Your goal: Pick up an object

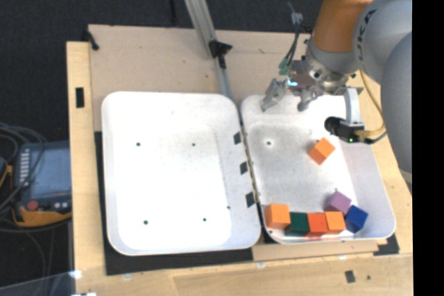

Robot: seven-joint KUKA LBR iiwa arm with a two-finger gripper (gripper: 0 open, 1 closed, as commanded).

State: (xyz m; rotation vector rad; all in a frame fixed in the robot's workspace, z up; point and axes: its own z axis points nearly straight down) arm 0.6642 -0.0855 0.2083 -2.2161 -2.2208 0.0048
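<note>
My gripper (286, 102) hangs over the far edge of the right bin (277, 170), its two fingers spread apart with nothing between them. An orange cube (320, 150) lies alone in that bin, to the right of the gripper and nearer the camera. Along the bin's near edge sits a row of blocks: an orange one (278, 215), a dark green one (298, 223), two more orange ones (318, 223) (335, 221), a blue one (356, 218) and a purple one (339, 202) just behind them.
The left bin (170, 170) lies beside the right one. A slanted metal rail (198, 7) runs from the top of the view down to the gap between the bins. A black cable clip (343, 126) hangs off the wrist above the right bin.
</note>
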